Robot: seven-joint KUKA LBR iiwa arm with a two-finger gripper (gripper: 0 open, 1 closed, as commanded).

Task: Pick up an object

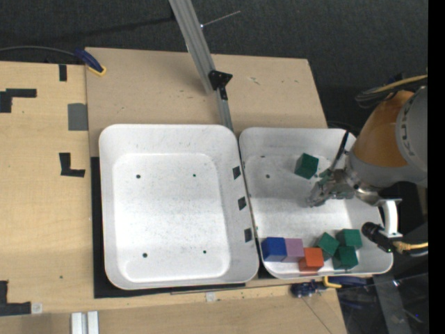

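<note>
One green cube (pixel 306 165) sits alone in the right bin (pixel 278 145), just up and left of your gripper (pixel 321 193), which hangs low over the bin floor; whether it grips anything, you cannot tell from this blurred view.

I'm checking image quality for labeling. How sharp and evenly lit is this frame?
Camera view: soft, even lighting, faint shadows; the green block and left bin look sharp, while the hand is slightly smeared, its fingers indistinct.
</note>
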